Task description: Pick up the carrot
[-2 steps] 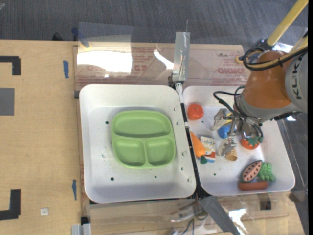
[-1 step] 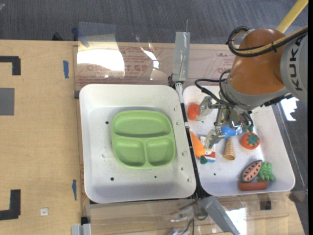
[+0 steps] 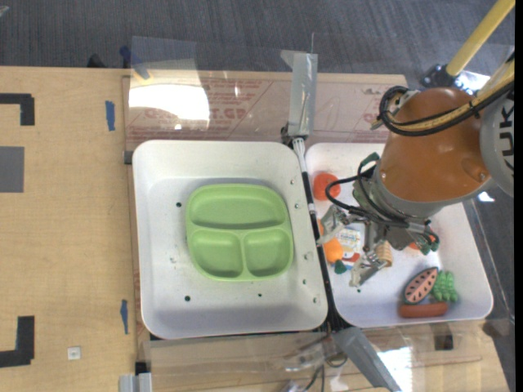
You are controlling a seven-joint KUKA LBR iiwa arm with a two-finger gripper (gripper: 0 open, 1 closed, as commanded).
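Observation:
The carrot (image 3: 334,250) is a small orange piece lying near the left wall of the right bin (image 3: 474,243), with a bit of green and red beside it. My gripper (image 3: 369,263) hangs low over the right bin, just to the right of the carrot and close to it. The arm's orange band and wrist (image 3: 429,158) cover the middle of that bin. I see nothing clearly held in the gripper.
A round orange toy (image 3: 324,184) lies at the back left of the right bin. A watermelon slice (image 3: 421,287) and a green bunch (image 3: 445,284) sit at its front right. The left bin (image 3: 155,219) holds a green divided plate (image 3: 240,229).

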